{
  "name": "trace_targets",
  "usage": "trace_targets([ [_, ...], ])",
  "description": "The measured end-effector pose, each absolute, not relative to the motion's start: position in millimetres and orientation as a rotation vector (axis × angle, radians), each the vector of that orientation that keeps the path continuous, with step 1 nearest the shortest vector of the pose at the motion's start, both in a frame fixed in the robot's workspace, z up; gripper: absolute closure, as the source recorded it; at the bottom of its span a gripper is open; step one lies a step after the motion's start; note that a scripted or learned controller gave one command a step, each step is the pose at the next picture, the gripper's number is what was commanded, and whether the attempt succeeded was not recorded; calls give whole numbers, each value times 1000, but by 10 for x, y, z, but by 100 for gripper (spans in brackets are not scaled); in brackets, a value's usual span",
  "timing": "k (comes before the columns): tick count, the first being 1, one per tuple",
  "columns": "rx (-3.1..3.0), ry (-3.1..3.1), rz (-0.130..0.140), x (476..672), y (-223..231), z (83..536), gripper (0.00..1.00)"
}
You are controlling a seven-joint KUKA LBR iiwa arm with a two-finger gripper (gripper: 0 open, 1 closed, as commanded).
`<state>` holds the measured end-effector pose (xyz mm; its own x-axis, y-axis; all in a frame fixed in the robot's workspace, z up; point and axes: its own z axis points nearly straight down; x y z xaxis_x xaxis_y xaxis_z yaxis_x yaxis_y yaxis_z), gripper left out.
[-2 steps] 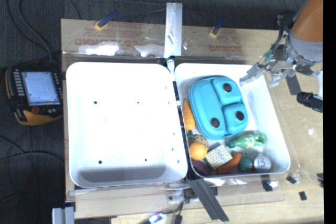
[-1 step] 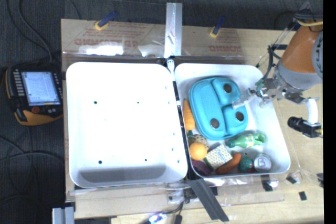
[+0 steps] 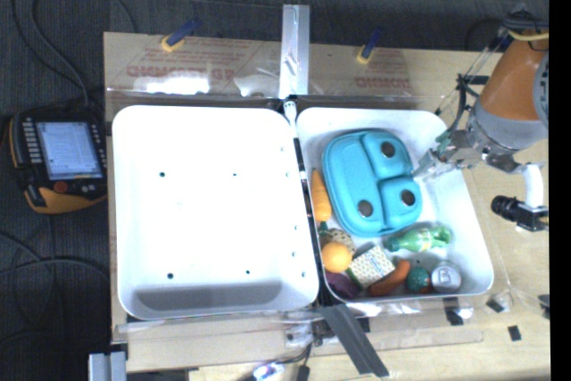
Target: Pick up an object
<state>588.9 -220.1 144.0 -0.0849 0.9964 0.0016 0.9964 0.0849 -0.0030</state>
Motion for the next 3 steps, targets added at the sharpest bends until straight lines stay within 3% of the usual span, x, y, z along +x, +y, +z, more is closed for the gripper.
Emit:
trace_targets([
  [1, -1920, -2488, 1, 5978, -2226, 2540, 100],
  [2, -1903, -2502, 5, 6502, -2232, 2435, 100],
  [3, -1556, -2733, 5, 6522, -2230, 2765, 100],
])
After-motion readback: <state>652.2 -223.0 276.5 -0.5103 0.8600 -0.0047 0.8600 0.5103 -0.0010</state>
